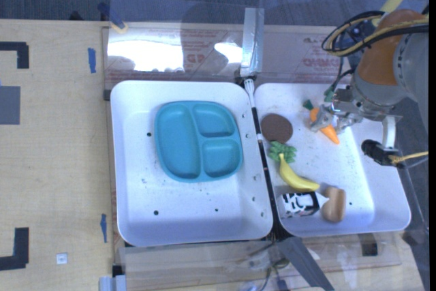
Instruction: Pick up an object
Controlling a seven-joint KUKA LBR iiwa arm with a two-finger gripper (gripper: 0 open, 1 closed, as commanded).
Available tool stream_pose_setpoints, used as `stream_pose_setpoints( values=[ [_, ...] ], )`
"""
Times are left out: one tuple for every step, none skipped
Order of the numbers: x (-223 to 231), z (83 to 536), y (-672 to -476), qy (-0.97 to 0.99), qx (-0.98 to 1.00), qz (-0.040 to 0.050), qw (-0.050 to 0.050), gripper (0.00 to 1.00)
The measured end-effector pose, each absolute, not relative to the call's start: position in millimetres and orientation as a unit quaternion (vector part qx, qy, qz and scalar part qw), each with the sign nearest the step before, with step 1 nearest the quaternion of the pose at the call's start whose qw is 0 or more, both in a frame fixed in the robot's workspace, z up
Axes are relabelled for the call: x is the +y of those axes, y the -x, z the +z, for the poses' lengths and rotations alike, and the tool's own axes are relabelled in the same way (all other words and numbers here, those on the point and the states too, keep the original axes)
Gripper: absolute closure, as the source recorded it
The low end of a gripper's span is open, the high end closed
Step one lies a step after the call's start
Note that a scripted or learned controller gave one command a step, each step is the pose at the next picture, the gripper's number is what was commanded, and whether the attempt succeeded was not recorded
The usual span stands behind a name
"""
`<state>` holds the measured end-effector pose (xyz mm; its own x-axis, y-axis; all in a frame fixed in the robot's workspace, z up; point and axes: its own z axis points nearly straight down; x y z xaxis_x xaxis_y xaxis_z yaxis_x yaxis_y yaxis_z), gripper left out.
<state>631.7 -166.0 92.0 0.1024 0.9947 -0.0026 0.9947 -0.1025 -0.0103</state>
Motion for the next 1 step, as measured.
stream_pose_setpoints(
  values=[
    [-78.7, 209.0, -647.8, 0.683, -0.731, -0.0027, -0.002, 1.0]
  ],
)
